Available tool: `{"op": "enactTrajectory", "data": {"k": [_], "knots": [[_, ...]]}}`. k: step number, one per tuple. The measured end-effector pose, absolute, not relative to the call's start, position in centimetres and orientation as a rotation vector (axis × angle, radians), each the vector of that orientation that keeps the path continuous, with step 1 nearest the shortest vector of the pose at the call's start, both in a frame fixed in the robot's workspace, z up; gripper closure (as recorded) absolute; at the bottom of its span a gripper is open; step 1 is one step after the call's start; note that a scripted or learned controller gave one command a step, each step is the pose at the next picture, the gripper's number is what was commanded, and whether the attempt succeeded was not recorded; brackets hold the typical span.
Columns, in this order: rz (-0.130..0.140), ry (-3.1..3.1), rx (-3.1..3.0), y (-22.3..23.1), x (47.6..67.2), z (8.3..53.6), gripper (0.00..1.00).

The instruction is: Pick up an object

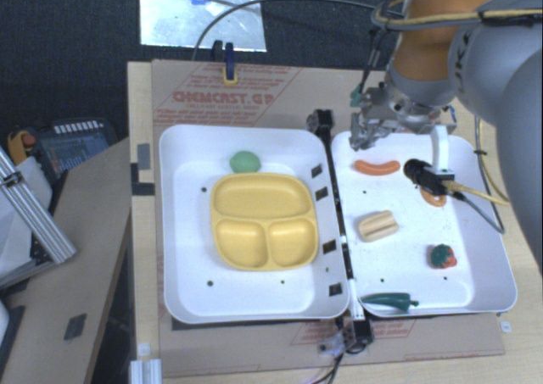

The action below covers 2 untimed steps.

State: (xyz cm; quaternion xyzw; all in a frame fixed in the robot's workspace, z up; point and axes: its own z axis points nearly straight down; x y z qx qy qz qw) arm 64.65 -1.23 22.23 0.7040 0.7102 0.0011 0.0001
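Note:
My gripper [366, 138] hangs over the far left part of the right bin [484, 289], just above and left of an orange sausage [377, 167]. Nothing shows between its fingers. A tan bread roll [377, 225] lies near the bin's middle. A red and green strawberry-like piece [441, 256] sits toward the right. A dark green pepper [389, 299] lies at the near edge. An orange ring [433, 197] lies partly under a black part of the arm.
The left bin [182, 289] holds a yellow divided tray [261, 219] with a green round piece [245, 161] behind it. A black clamp strip [333, 204] runs between the bins. Cables trail from the arm over the right bin's far right.

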Motion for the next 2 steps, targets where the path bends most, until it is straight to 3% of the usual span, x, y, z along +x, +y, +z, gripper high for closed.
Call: {"op": "enactTrajectory", "data": {"k": [1, 2], "knots": [[0.005, 2.231, 2.21, 4.4, 65.1, 23.2, 1.0], [0.003, 2.233, 2.212, 9.5, 63.6, 23.3, 1.0]]}}
